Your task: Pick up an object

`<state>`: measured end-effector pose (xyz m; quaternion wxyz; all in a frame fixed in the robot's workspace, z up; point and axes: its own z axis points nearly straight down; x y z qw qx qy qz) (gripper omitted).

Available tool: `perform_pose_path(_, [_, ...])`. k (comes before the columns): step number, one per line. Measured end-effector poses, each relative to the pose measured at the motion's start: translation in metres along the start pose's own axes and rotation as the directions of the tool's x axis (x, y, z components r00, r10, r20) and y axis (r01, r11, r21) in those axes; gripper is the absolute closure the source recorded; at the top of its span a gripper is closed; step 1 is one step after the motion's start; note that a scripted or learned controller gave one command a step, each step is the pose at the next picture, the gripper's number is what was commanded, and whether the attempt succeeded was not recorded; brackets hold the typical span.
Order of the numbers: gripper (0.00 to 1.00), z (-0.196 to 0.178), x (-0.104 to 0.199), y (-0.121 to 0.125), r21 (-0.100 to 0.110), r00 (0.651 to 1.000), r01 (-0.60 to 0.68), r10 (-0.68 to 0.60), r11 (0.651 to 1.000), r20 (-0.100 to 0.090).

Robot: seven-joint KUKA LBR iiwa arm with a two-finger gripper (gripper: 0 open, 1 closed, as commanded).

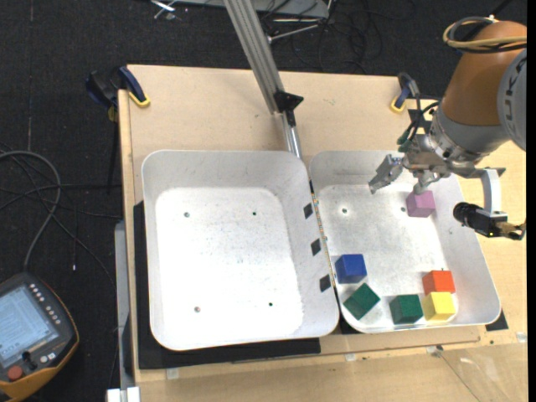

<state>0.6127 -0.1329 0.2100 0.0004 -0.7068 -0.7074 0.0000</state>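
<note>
Over on the far left of the counter (209, 86), off its edge really: teach pendant (29, 329) sitting on the dark floor, cables trailing around. Then the left bin (163, 174), just left of the right bin (477, 258), rims touching along the middle, nothing to grab in it as far as can be seen. Metal pole (255, 44) slanting down from the top toward the spot where the two rims meet.

Inside the right bin, along its near edge going left to right: blue cube (351, 267) close to the left wall, dark green block (362, 301) just below it, green cube (406, 309) further along, then yellow cube (440, 306) with the orange-red cube (439, 281) touching it from behind. All sitting flat, all untouched.

Up toward the far side of the right bin: pink cube (420, 203), well apart from that cluster. End effector (408, 172) hanging just above and a bit left of it, arm coming in from the right. Fingers look spread, nothing between them, so released and empty. Pink cube looks to be resting on the bin floor, not lifted.

Progress guess: approach roughly done, but no grasp yet. Left to do: line up over the pink cube, drop down, close, lift.
</note>
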Motion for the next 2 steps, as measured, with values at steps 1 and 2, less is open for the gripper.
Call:
perform_pose_path(1, [0.0,-0.079,-0.066,0.025,-0.012,1.0,-0.005,0.005,1.0,0.007])
perform_pose_path(2, [0.0,0.116,-0.062,-0.054,-0.001,1.0,-0.002,0.002,1.0,0.002])
